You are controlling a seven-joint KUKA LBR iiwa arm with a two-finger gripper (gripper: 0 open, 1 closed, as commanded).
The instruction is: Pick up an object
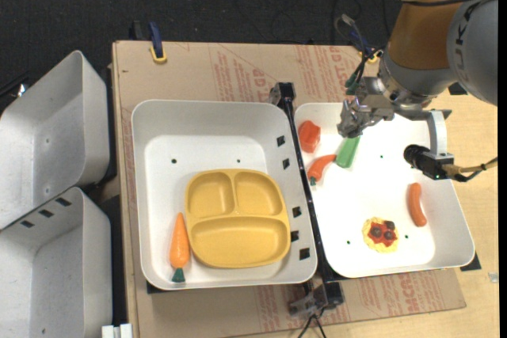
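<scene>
My gripper [351,127] hangs over the upper left part of the right bin [372,190]. Right under its tip is a green oblong piece [346,153], whose top end meets the gripper; I cannot tell whether it is gripped or lying on the bin floor. Left of it are a red-orange piece [308,135] and a curved orange piece [320,167]. A red sausage [417,204] lies at the bin's right. A small pizza toy [381,234] sits near the front.
The left bin [158,140] holds a yellow divided plate [238,216] and a carrot [180,243] beside it. A black divider [299,170] runs between the bins. Grey bins [47,138] stand off the bench at the left.
</scene>
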